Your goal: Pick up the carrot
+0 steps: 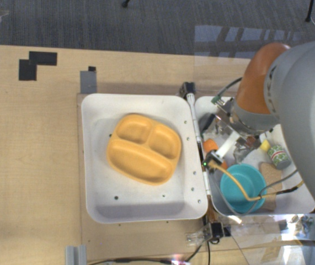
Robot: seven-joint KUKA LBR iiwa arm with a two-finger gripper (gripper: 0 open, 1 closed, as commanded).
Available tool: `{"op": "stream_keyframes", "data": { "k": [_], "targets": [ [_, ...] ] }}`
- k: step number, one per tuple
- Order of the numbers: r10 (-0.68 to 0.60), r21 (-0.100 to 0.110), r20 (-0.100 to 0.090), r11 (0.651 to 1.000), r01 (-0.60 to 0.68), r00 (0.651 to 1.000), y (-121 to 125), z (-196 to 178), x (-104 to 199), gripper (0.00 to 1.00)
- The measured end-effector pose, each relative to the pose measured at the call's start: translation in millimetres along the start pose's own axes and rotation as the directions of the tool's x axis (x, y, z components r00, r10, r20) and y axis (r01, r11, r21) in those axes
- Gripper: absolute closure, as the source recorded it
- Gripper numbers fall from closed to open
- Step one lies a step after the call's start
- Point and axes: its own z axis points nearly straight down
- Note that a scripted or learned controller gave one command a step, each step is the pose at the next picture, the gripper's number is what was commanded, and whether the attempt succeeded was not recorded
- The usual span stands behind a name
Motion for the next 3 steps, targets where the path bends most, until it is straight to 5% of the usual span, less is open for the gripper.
{"op": "stream_keyframes", "data": {
  "k": [1,2,3],
  "targets": [
    [0.095,-0.005,-0.001,0.996,-0.095,0.996,39,-1,-42,0.0],
    [0.097,0.002,-0.001,0.995,-0.097,0.995,-30,1,-23,0.0],
    [0.118,-0.005,0.0,0.993,-0.118,0.993,33,0,-34,0.0]
  ]
}}
